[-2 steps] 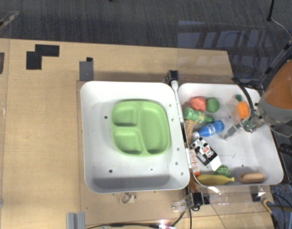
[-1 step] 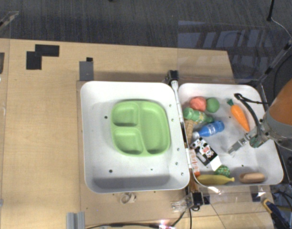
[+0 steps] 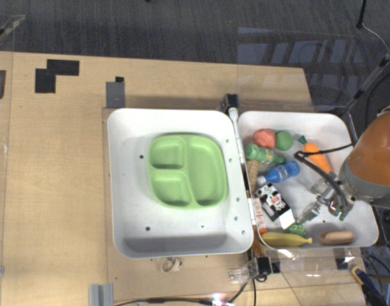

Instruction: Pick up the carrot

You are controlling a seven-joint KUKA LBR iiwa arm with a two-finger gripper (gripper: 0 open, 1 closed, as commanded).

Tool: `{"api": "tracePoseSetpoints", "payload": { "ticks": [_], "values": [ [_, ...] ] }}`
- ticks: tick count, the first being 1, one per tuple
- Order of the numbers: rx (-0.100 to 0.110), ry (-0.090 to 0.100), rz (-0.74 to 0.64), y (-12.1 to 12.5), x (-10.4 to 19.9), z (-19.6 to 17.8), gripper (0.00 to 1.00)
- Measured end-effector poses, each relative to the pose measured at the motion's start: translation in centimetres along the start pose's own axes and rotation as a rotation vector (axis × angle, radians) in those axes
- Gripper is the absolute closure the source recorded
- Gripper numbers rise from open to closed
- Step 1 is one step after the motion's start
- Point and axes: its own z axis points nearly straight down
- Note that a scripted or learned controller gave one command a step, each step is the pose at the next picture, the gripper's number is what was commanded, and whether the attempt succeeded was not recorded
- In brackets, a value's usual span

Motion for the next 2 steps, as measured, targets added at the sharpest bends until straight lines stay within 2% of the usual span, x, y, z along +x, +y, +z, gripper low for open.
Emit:
{"api": "tracePoseSetpoints", "payload": {
  "ticks": [1,2],
  "values": [
    [0.006,0.010,0.235,0.7,-6.8,-1.4,0.00],
    [0.002,0.001,0.226,1.0,-7.1,-2.6,1.00]
  ]
}}
